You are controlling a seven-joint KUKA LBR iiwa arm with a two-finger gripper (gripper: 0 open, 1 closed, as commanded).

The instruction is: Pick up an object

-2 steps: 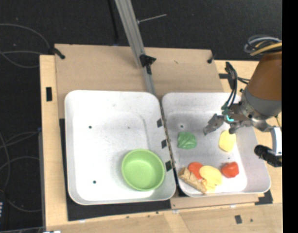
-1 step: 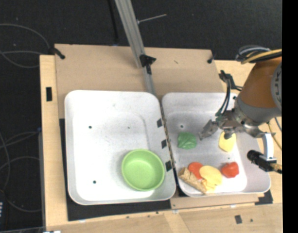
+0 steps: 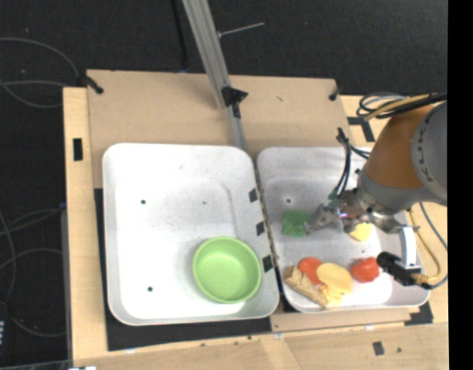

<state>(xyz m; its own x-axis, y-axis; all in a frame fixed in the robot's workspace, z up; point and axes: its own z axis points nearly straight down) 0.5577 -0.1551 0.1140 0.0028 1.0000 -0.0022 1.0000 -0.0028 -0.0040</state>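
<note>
Camera view: the gripper (image 3: 326,216) sits in the right white bin (image 3: 298,172), touching a small green block (image 3: 295,223); its grip state cannot be determined. The block's orientation is unclear. This bin also holds yellow, orange and red pieces. The left white bin (image 3: 159,183) holds a green round bowl (image 3: 227,269).

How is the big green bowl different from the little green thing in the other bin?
The green bowl lies in the left bin; the small green object lies in the right bin. The bowl is much bigger. The bowl is round and hollow, light lime green; the small object is a darker green lump. The bowl lies alone, while the gripper is right beside the small object. Both are green.
</note>
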